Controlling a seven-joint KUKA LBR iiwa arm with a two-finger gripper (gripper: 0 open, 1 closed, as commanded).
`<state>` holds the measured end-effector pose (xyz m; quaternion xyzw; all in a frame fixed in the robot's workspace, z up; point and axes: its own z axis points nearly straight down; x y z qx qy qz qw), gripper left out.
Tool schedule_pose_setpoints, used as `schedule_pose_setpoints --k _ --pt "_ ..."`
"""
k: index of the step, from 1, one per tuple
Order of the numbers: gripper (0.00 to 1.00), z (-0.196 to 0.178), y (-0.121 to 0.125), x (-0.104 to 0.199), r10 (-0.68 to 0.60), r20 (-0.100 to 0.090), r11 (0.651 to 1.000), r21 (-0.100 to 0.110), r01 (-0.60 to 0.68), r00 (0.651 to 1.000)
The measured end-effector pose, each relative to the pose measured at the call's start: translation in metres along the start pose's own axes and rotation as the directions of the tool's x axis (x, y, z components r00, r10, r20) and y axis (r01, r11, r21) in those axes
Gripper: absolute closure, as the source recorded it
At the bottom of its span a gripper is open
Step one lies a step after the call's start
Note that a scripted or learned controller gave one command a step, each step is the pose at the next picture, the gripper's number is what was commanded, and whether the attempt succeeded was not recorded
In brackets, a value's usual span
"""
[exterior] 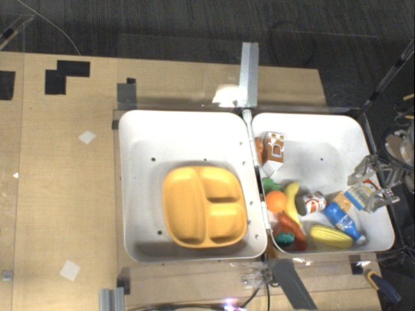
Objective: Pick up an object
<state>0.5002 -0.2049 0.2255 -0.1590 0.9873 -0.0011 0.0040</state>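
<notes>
My pincer (375, 188) sits at the right bin's (324, 127) outer edge, fingers spread, nothing between them; I judge it poised low over the pile to try a grab. Working left to right: the left bin (139, 173) holds a yellow divided tray (204, 206), lying flat and well apart from the rest. Across the divider, a small carton (272, 151) leans against the wall, then an orange (275, 201), a banana (292, 196), a can (313, 203), a corn cob (331, 236) and a blue packet (342, 220). The packet lies just beside the fingers, so I take it as the likeliest pick.
</notes>
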Motion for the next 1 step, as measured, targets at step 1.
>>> schedule_pose_setpoints --k 1 --pt "1.0 0.0571 0.0081 0.0029 -0.325 -0.002 0.946 -0.002 0.325 0.946"
